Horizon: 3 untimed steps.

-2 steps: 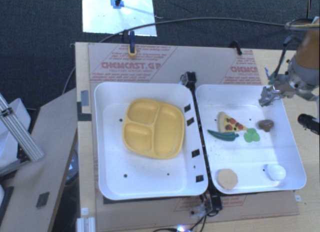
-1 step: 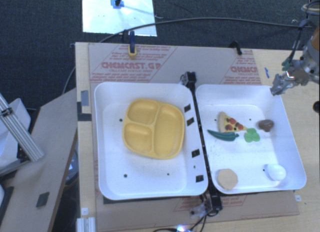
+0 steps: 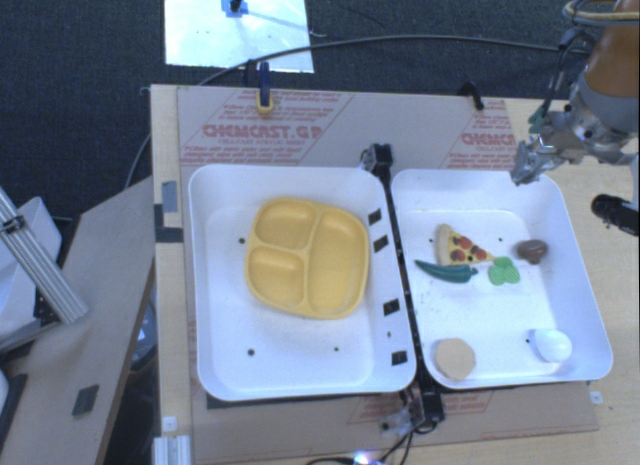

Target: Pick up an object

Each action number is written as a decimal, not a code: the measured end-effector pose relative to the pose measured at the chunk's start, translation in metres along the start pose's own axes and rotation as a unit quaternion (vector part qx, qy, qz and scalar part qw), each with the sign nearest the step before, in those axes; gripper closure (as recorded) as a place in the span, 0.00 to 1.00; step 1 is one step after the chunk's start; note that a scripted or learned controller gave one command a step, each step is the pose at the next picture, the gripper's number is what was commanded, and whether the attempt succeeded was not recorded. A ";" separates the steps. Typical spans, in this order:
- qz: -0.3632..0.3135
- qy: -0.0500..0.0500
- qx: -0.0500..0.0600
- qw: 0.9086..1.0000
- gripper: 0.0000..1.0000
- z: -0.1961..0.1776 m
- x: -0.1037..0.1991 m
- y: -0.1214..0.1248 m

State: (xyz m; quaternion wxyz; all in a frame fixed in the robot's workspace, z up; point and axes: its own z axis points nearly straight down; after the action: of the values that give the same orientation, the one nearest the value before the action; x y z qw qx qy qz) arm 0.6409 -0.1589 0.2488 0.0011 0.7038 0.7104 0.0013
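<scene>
The right bin [image 3: 580, 253] holds a pizza slice [image 3: 456, 246], a green pepper [image 3: 447, 272], a green leafy piece [image 3: 504, 272], a brown lump [image 3: 531, 250], a tan round cookie [image 3: 455, 359] and a white egg-like ball [image 3: 550, 344]. My gripper [image 3: 526, 168] hangs over the bin's far right rim, above and behind the brown lump. Nothing shows between its tips.
The left bin [image 3: 215, 283] carries a yellow divided plate [image 3: 307, 257]. A black divider with clips [image 3: 392, 263] runs between the bins. A cardboard sheet [image 3: 330, 123] lies under them. A cable [image 3: 400, 43] arcs across the back.
</scene>
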 end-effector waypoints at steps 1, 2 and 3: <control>0.000 0.000 0.000 1.000 1.00 0.008 0.047 0.010; 0.000 0.001 0.000 1.000 1.00 0.001 0.097 0.009; 0.000 0.001 0.001 1.000 1.00 0.004 0.146 0.001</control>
State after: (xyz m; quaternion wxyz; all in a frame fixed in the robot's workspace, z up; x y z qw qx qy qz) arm 0.6400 -0.0127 0.2446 0.0000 0.7039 0.7103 0.0009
